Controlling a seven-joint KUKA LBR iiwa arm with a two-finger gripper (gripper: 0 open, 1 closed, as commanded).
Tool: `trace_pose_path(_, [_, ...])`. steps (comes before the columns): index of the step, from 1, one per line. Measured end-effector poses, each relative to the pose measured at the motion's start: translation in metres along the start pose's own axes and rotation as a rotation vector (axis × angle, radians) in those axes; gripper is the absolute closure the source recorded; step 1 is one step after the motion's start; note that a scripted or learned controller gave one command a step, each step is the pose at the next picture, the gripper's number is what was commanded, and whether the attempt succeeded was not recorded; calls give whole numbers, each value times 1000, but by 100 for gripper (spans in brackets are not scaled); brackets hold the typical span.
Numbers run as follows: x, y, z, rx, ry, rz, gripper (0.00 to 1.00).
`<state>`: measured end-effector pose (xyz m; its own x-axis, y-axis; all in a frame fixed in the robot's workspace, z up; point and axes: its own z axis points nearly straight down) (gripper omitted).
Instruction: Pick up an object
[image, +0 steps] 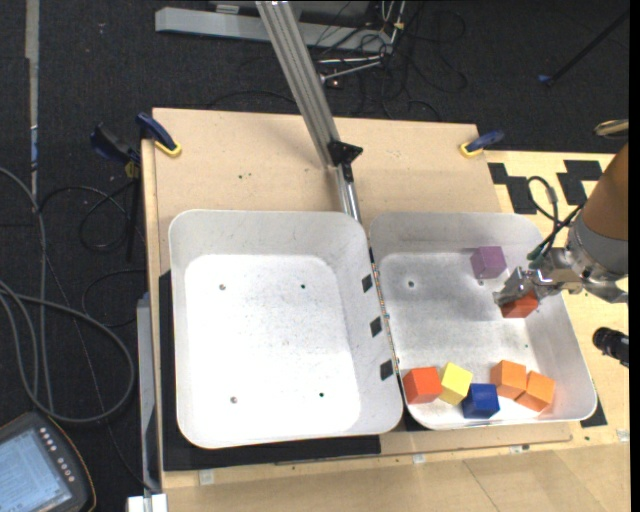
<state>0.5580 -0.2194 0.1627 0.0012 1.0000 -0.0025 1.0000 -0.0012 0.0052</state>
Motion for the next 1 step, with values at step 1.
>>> trace_pose_path(1, [7,5,-46,-1,0,-5,100])
